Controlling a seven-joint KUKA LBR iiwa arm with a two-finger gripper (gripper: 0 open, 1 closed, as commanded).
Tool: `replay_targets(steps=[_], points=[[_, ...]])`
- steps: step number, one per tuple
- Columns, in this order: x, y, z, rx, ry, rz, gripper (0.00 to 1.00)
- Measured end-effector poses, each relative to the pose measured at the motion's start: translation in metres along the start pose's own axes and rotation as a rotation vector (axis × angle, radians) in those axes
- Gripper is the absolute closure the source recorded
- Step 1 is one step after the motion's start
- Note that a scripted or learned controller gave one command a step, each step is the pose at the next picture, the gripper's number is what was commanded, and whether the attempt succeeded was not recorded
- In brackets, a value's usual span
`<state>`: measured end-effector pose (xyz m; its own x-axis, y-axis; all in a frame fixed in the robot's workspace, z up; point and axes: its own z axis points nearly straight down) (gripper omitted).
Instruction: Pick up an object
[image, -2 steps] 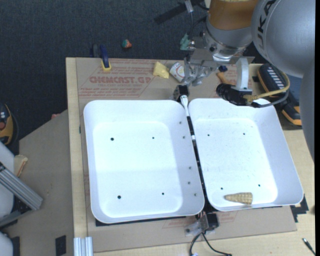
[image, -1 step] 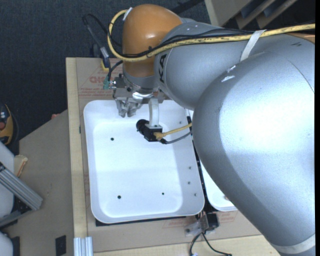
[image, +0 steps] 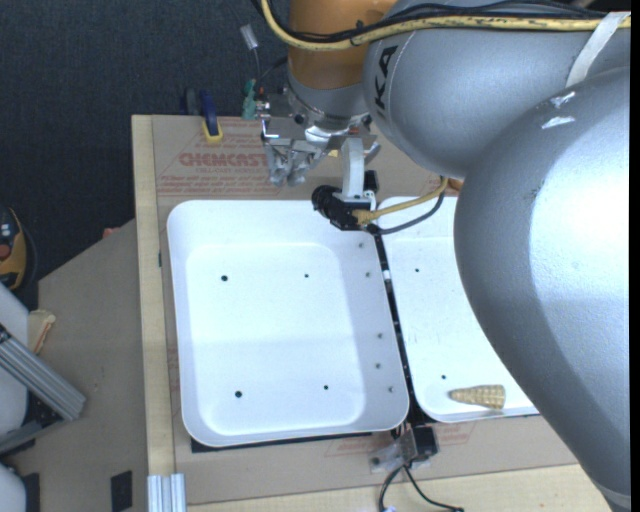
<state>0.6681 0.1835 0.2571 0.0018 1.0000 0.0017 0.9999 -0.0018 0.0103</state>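
Down near the front of the right bin (image: 440, 300) lies one small thing, a tan cone (image: 478, 397). It looks like a little shell or a crunchy snack, with ridges across it and a pointed tip at its left end. It rests flat on the white floor of the bin, close to the front rim and just beside the big grey arm (image: 540, 200) that hangs over that side.

The cone looks very light. It looks hard and stiff, not squishy, and it may crack if it is squeezed too much. Its sides slope, so it could slip out toward the pointed end. The best place to take hold looks like the fat end or the middle, with one finger on each long side.

Up at the back of the bench, above the far rim of the left bin (image: 200, 300), sits the gripper (image: 288, 168). It is well apart from the cone. Its small metal fingers hang close together, and nothing shows between them. From this view, whether they are open or closed cannot be told.
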Motion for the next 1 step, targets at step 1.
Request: replay_targets(steps=[1], points=[[-0.0687,-0.0072,-0.0814,-0.001,-0.003,0.005,1.00]])
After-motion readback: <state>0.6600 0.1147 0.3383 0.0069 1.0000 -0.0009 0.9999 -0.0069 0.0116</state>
